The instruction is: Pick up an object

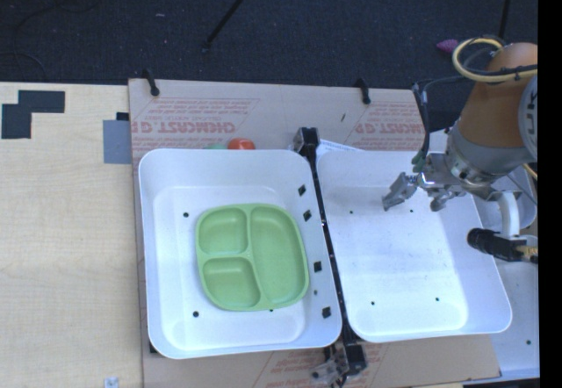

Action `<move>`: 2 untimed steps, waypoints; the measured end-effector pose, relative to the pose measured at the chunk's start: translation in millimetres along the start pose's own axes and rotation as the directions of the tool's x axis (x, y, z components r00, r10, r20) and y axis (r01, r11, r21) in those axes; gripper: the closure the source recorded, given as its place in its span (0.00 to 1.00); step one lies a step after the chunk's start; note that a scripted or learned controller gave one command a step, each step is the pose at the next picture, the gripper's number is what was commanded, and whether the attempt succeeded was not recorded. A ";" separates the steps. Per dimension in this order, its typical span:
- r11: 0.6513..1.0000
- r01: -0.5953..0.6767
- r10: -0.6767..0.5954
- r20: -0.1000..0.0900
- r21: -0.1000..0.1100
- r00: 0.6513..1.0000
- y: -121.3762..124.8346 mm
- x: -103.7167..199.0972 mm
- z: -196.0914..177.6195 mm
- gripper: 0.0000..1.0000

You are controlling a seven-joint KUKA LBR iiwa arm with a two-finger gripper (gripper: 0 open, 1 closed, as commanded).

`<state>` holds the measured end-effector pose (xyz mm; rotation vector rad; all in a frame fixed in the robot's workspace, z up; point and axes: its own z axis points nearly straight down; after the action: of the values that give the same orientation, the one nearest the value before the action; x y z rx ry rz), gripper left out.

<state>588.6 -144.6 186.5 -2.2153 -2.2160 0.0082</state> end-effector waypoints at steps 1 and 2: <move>1.000 -0.001 0.001 0.000 0.000 1.000 -0.2 -6.2 61.5 0.00; 1.000 -0.002 0.002 0.001 -0.007 1.000 0.0 -5.2 100.1 0.00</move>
<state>587.7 -149.6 86.4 -2.2211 -2.2181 0.0025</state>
